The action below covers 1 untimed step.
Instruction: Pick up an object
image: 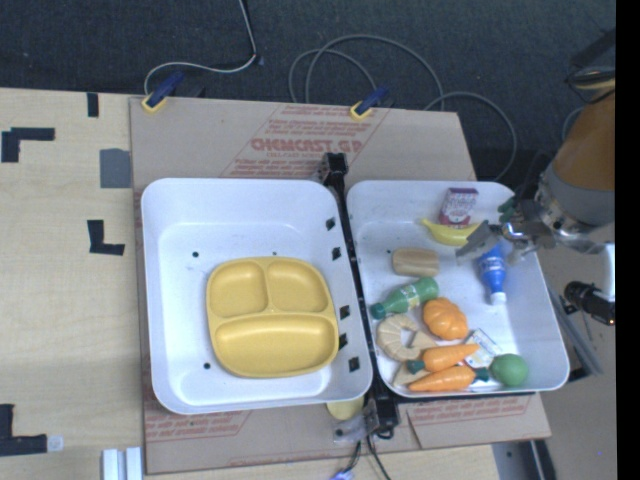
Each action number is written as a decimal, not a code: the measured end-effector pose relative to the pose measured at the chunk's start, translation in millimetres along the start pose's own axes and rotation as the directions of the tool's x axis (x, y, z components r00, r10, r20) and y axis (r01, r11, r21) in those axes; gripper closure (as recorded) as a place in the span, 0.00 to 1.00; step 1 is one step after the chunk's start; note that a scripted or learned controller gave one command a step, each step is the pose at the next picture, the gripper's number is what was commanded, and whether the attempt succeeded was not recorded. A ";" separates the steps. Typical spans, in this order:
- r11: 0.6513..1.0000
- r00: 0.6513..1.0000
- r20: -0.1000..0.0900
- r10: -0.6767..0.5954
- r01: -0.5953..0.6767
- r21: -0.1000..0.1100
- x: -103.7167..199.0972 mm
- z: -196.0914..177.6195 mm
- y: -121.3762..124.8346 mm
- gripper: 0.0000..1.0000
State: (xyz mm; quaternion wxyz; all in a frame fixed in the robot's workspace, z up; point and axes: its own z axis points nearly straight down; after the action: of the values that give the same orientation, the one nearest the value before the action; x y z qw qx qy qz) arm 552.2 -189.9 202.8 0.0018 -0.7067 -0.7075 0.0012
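We pass over the crowded carrots (447, 366) at the right bin's (556, 340) near edge. Midway up, the blue bottle (492, 273) lies apart, an easy target. Beside it, the gripper (500, 232) hovers; we cannot tell its state.

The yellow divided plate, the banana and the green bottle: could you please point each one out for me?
yellow divided plate (272, 317): camera view, on its large lower compartment.
banana (447, 232): camera view, middle of its curved body.
green bottle (408, 296): camera view, on its body.
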 end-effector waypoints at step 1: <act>1.000 1.000 -0.018 -0.006 0.006 0.001 -15.2 113.5 45.1 0.00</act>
State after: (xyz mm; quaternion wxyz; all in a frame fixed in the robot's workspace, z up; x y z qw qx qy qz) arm 596.8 -204.9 89.1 0.0087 -0.7047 -0.7094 -0.0048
